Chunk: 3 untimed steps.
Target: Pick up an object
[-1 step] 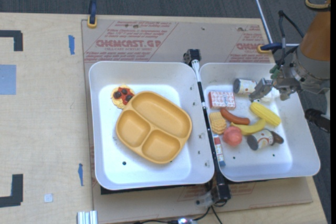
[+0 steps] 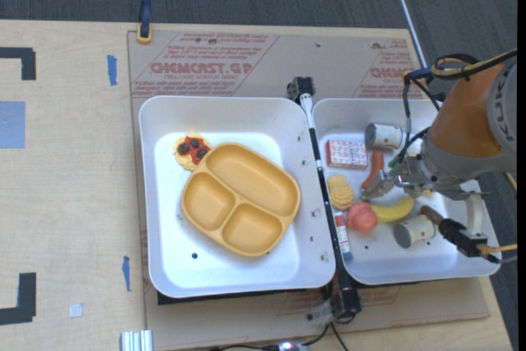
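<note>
Two shallow white bins sit side by side on the bench. The left bin [image 2: 156, 177] holds a yellow divided plate [image 2: 239, 199] with three compartments, lying at a slant, and a small pastry with dark berries [image 2: 191, 150] just beyond the plate's far left corner, close to it or touching.

The right bin [image 2: 394, 263] carries a scatter of small things. A red-and-white checked box [image 2: 346, 153] lies near the divider, with a grey-and-white cylinder [image 2: 382, 134] just beside it toward the far wall. An orange carrot-like piece [image 2: 376, 168] runs down from there. Nearer the front, a yellow waffle-like piece [image 2: 340, 192] lies against the divider, a red tomato-like ball [image 2: 362, 217] sits just below it, and a yellow banana [image 2: 391, 210] lies beside the ball, touching or nearly so. A second small grey cylinder [image 2: 412, 232] rests toward the front right.

The grey arm with its orange band [image 2: 464, 123] reaches in from the right, and the gripper [image 2: 383, 186] hangs low over the right bin, between the carrot-like piece and the banana. Whether its tips are spread or closed cannot be told from this angle, and nothing is seen clamped between them.
</note>
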Each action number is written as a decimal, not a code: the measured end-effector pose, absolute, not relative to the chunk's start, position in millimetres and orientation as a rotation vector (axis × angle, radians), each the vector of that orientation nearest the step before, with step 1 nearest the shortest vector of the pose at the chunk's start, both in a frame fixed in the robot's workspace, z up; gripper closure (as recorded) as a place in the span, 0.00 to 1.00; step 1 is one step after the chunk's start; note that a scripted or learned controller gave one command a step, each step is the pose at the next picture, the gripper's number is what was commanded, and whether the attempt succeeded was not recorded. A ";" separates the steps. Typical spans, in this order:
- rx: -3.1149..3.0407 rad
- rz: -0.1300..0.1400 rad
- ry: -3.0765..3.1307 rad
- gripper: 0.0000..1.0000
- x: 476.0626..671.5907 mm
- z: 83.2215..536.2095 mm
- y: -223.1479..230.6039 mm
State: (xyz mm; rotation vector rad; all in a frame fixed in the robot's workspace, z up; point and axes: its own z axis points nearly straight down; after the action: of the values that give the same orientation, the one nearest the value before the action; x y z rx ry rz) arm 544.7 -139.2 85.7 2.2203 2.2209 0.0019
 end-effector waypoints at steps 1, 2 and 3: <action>2.218 0.005 2.217 1.00 545.9 96.6 -139.6; 2.219 0.002 2.223 1.00 498.5 185.0 -68.1; 2.221 0.001 2.222 0.00 498.2 184.7 -68.6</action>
State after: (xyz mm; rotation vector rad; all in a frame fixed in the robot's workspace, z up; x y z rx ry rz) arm 498.2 -68.6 184.7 2.2205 2.2216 0.0012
